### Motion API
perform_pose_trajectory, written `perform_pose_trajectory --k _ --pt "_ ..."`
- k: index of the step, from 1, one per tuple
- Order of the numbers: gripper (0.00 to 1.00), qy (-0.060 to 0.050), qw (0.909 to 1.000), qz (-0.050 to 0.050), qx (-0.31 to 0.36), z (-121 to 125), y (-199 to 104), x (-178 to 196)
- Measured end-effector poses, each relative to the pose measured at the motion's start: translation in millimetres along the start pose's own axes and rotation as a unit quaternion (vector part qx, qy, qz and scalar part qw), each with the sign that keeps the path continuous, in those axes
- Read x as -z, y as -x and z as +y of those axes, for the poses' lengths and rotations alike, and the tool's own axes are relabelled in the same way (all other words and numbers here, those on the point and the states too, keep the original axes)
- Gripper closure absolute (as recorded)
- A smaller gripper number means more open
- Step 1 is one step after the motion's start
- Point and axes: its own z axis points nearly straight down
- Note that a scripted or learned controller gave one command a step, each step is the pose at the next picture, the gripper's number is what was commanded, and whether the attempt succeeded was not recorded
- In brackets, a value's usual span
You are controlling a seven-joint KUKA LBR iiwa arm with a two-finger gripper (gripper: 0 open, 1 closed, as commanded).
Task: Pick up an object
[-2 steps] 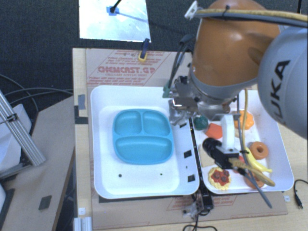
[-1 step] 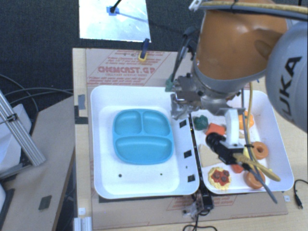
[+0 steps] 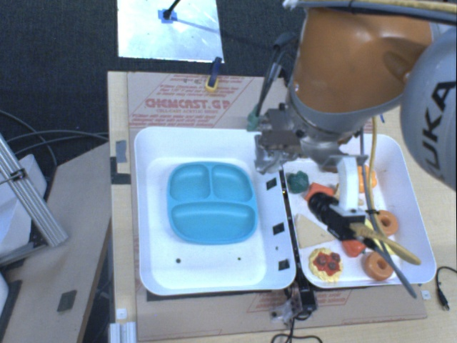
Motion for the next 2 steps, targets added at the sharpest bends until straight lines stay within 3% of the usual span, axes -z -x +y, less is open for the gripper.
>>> perform_pose_trajectory --k 2 --pt "1.0 0.003 1.0 0.001 0.006 1.5 -0.8 21.6"
